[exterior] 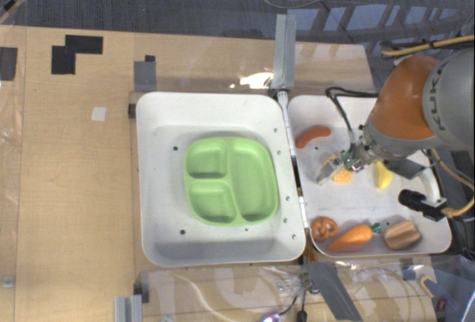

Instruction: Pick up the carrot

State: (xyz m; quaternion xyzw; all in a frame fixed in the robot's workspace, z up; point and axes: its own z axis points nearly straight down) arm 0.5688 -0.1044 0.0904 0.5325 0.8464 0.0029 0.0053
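Observation:
The carrot (351, 237) is orange with a small green top. It lies on its side near the front edge of the right bin (415, 203), between a round reddish-brown piece (323, 227) and a brown bread-like piece (401, 235). My gripper (338, 167) hangs over the middle of the same bin, well behind the carrot and apart from it. Its tip is right above a small yellow-orange piece (342, 177). Nothing of the carrot is touched by the gripper.
A red sausage (313, 135) lies at the back left of the right bin and a yellow piece (383, 178) sits right of the gripper. The left bin (159, 165) holds a green divided plate (230, 179). The arm's orange band (404, 102) overhangs the right bin's back.

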